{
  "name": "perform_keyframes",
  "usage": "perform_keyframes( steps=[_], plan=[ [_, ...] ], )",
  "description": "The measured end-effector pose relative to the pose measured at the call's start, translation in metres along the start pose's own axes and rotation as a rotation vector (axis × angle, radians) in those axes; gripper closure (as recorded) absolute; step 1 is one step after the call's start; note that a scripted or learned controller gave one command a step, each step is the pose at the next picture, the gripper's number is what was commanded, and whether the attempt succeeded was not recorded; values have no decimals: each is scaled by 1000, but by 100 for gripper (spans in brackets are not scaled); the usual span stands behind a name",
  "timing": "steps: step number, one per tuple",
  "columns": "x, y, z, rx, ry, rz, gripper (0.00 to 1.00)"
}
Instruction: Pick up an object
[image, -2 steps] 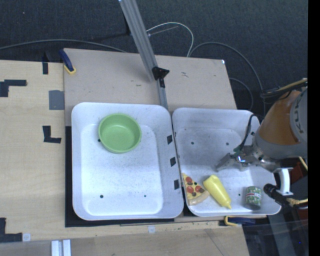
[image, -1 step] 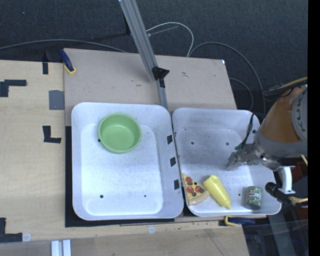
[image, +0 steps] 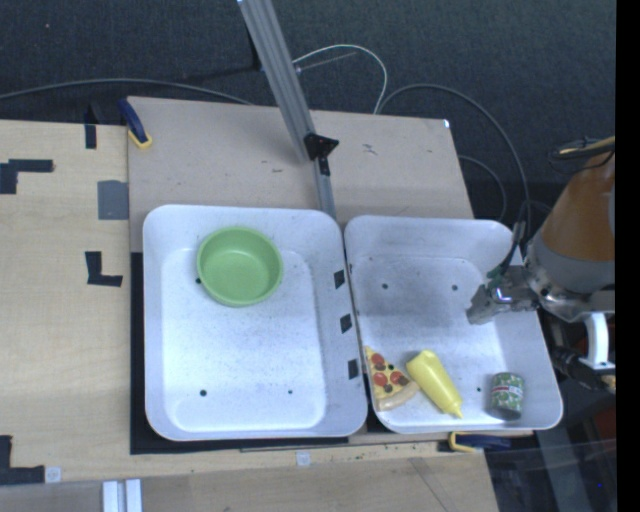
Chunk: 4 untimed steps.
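Over the far-right side of the right bin (image: 520, 240), gripper (image: 487, 305) hanging low near the rim, nothing pinched; spread or pressed together, cannot tell. Well off to its left, in the left bin (image: 160, 330), green bowl (image: 239, 265) alone. Closer, down toward the near wall: yellow squeeze bottle (image: 437, 382), pizza slice (image: 385, 377) touching it, small green can (image: 505, 394) almost directly below the tool. Best bet probably the can: short drop, straight approach, squared up before closing. Tight against the corner wall, though; open floor up the middle for backing out.
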<state>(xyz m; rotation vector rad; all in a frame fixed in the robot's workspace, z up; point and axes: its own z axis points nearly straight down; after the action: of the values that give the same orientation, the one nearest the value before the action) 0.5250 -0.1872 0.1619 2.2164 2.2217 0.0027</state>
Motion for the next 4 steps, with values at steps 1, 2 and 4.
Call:
perform_keyframes(
  steps=[1, 2, 4],
  plan=[
    [-1, 1, -42, 0, 0, 0, 100],
    [1, 2, -85, 0, 0, 0, 100],
    [101, 18, -64, 6, 3, -4, 100]
  ],
)
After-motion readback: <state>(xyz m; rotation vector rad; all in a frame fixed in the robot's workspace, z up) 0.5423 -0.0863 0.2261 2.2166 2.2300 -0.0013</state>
